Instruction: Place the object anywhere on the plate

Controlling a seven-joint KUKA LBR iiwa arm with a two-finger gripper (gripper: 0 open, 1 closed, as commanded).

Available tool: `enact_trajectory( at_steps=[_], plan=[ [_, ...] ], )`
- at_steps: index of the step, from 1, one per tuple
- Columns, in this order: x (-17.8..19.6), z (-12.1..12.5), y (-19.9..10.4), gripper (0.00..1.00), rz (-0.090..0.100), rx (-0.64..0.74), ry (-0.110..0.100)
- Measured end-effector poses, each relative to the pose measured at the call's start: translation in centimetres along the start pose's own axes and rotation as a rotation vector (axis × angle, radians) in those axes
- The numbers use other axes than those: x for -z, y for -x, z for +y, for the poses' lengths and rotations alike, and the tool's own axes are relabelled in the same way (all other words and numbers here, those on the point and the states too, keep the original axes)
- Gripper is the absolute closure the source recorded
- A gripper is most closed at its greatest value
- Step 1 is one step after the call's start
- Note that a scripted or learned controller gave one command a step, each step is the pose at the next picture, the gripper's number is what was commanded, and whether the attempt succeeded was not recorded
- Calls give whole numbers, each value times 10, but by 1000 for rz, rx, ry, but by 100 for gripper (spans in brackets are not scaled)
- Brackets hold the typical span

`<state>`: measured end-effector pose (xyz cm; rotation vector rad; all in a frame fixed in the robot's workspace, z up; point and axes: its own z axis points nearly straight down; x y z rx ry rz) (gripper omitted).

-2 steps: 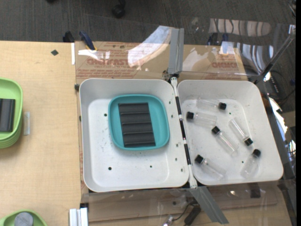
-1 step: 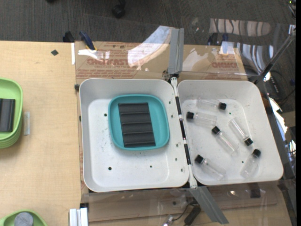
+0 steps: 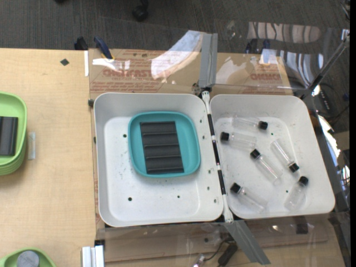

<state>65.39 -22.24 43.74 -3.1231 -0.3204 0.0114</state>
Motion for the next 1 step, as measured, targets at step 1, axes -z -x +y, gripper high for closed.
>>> enact_trajectory(
  at_steps=[1],
  plan=[
    [-1, 0, 2, 0, -3, 8, -1]
  ],
)
